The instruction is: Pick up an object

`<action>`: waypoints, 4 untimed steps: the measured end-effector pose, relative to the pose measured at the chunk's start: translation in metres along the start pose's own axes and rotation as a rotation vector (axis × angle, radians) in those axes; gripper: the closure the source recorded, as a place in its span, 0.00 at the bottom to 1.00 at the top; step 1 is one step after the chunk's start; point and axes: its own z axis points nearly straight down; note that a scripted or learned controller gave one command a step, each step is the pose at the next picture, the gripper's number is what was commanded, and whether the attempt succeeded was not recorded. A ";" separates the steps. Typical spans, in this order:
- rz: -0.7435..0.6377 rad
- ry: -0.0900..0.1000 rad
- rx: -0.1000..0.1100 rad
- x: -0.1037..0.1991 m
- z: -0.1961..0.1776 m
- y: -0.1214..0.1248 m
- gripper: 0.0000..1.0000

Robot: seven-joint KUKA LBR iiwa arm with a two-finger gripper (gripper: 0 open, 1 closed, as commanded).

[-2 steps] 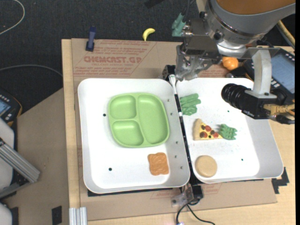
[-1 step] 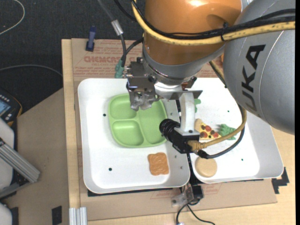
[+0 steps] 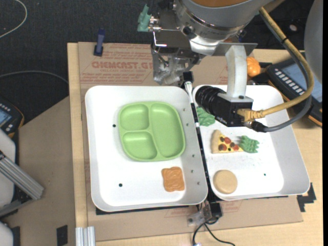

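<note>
Nearest me, at the front of the left white plastic bin (image 3: 97, 152), lies a small orange-brown waffle-patterned square (image 3: 173, 179). Just across the shared rim, in the right white plastic bin (image 3: 287, 158), sits a tan round biscuit-shaped toy (image 3: 225, 181). Either looks an easy pick, as both lie flat with space around them.

A little further back in the right bin, a toy pizza slice (image 3: 224, 142) touches a green leafy plastic piece (image 3: 250, 144), which I'd guess makes a clean grab harder. Level with them, a light green divided plate (image 3: 152, 130) fills the middle of the left bin; it is wide and shallow, awkward to pinch. A second green leafy piece (image 3: 206, 118) lies near the shared rim behind the pizza.

Furthest off, the gripper (image 3: 172, 72) hangs beyond the left bin's far rim, over the brown cardboard sheet (image 3: 123, 63), well apart from every toy. Whether it is open or closed I cannot tell, but nothing is visibly in it.
</note>
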 end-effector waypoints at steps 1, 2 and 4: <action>-0.001 -0.005 0.010 0.001 -0.004 0.000 1.00; 0.009 -0.013 0.027 -0.037 0.123 0.008 1.00; 0.010 -0.007 0.008 -0.167 0.112 -0.003 1.00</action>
